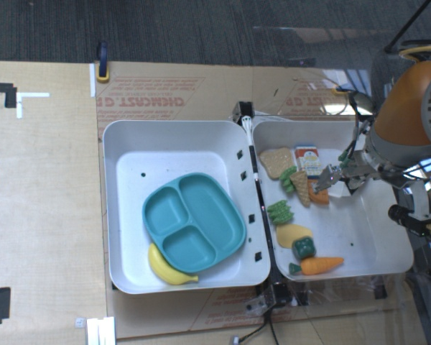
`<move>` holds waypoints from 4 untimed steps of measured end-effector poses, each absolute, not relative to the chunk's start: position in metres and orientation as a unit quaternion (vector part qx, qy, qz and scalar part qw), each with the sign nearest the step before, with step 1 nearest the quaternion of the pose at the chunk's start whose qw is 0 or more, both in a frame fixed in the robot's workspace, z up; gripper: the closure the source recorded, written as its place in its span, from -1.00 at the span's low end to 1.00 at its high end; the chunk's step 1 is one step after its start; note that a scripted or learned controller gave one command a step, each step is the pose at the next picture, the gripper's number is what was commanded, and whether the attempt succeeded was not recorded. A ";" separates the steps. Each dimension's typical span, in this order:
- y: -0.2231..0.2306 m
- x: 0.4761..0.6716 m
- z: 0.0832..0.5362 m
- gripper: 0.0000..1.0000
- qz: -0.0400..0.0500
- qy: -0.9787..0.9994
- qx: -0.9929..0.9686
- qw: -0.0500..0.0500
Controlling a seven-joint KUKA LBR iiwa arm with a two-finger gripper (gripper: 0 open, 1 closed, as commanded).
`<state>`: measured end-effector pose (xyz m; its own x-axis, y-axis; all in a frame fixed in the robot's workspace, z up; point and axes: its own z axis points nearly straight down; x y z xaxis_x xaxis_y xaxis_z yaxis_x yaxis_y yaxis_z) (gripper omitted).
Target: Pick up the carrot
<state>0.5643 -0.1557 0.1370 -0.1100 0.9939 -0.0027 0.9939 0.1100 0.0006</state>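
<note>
The carrot [322, 265], orange with a green top, lies flat near the front edge of the right bin [377, 246]. My gripper [339, 179] hangs over the back half of that bin, well behind the carrot and apart from it. It is close above a small orange piece [319, 198] and next to a small carton [308, 159]. Nothing shows between the gripper and the carrot except the bin floor and other toy food.
The right bin also holds a bread slice [275, 162], a waffle cone [300, 187], green leafy pieces [279, 211], a yellow piece [294, 234] and a dark green piece [304, 247] just behind the carrot. The left bin [129, 157] holds a teal divided plate [194, 221] and a banana [169, 267].
</note>
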 end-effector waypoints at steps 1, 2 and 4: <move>-0.139 0.546 0.091 -1.00 -0.001 0.789 0.614 -0.001; -0.112 0.489 0.091 -1.00 -0.001 0.664 0.747 -0.003; -0.140 0.507 0.091 -1.00 -0.002 0.578 0.816 -0.002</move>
<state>0.5074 -0.1399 0.0909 0.3322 0.9432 -0.0012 0.9432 -0.3322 -0.0047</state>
